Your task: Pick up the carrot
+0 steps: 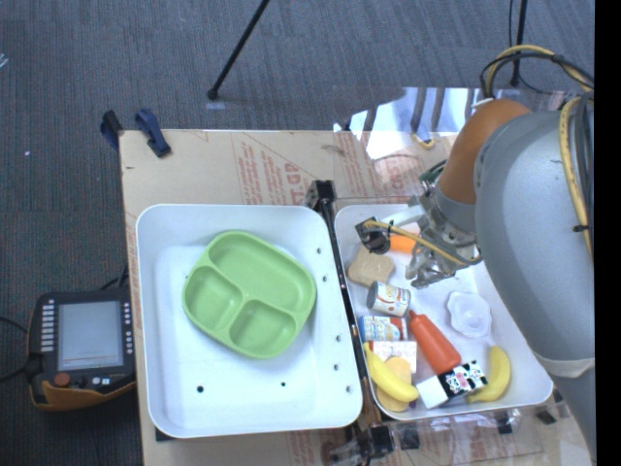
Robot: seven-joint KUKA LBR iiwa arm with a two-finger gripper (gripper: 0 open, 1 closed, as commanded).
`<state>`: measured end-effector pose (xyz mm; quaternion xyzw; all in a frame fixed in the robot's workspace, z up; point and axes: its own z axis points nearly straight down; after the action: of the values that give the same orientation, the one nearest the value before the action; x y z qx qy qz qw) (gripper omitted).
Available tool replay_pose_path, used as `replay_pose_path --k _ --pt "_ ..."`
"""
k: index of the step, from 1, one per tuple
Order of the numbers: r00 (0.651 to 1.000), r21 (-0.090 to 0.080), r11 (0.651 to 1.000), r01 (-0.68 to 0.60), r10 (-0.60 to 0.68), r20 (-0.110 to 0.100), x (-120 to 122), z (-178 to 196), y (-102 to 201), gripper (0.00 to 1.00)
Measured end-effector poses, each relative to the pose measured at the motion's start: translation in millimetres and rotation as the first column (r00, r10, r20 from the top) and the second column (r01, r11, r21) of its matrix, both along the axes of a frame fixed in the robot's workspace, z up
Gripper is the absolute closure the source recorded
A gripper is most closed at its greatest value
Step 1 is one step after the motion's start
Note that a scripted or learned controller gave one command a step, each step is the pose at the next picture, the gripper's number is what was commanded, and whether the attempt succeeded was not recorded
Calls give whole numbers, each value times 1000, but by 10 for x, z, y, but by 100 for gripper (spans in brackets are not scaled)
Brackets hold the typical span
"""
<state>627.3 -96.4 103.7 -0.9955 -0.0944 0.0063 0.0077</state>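
- Camera view: the grey arm with its orange band reaches in from three o'clock, and its two-finger gripper [432,265] hangs low over the upper part of the right white bin [529,396].
- Whether the tool is spread or pressed together cannot be told from here.
- The long orange-red carrot [433,342] lies at about five o'clock of the gripper, near but apart from it, slanting toward the bin's lower edge.
- It probably lies free enough for a grasp along its length.
- Crowding it: a small printed can [390,299] at its ten o'clock, a yellow banana [390,379] at seven o'clock, and a black-and-white patterned block [458,381] touching its lower end.
- The green divided plate [249,294] rests in the left white bin [160,377], well clear.
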Motion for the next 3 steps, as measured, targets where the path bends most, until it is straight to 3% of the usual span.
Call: replay_pose_path --k 1,2,3 --pt "1000 0 1000 1 -1 -1 -2 -4 -3 0" --pt "1000 -12 1000 -14 14 7 -295 -178 -7 0" --pt "1000 -14 1000 -11 11 10 -141 -171 121 0"
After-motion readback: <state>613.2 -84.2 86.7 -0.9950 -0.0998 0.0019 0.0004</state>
